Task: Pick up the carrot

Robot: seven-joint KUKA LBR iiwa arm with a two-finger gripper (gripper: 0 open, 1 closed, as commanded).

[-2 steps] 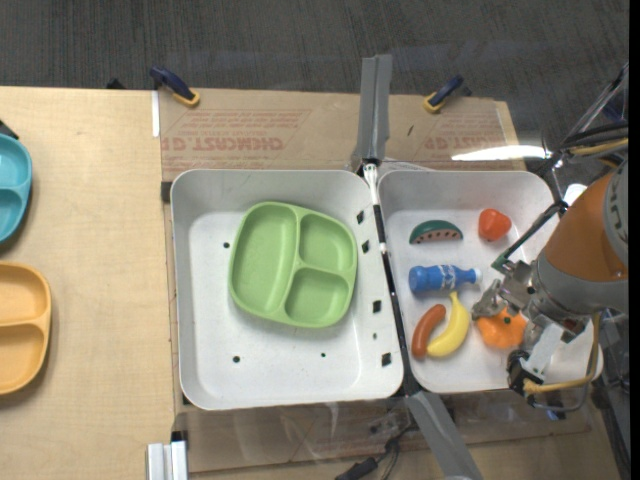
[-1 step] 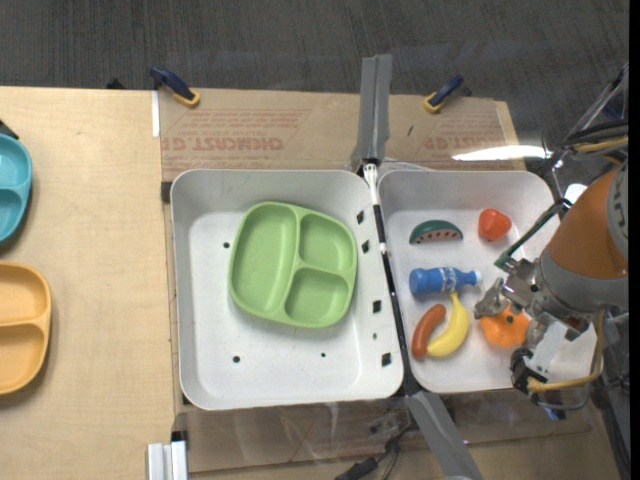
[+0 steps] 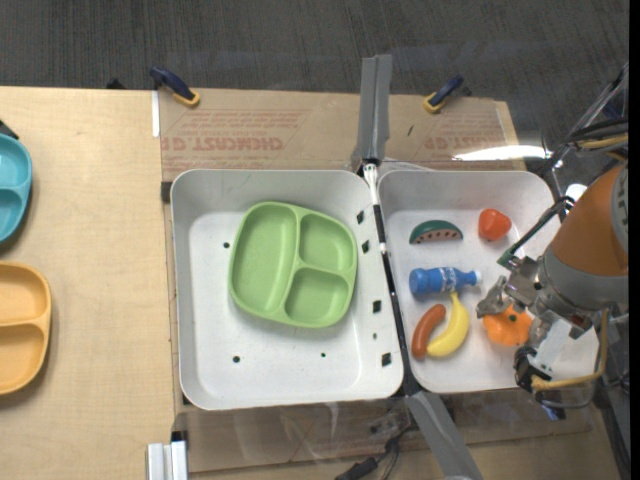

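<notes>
In the right bin (image 3: 470,190), an orange piece that looks like the carrot (image 3: 505,328) lies near the bin's right side, just right of the banana. My gripper (image 3: 512,306) is directly over it and hides its upper part. The grey arm with the orange band (image 3: 598,230) comes in from the right edge. From this angle I cannot tell whether the carrot is touched or gripped.
The right bin also holds a watermelon slice (image 3: 437,233), a red-orange round piece (image 3: 493,224), a blue bottle (image 3: 440,281), a yellow banana (image 3: 452,330) and a red sausage (image 3: 427,329). A green divided plate (image 3: 294,264) lies in the left bin (image 3: 200,368). Teal (image 3: 12,198) and orange (image 3: 20,326) plates lie at the far left.
</notes>
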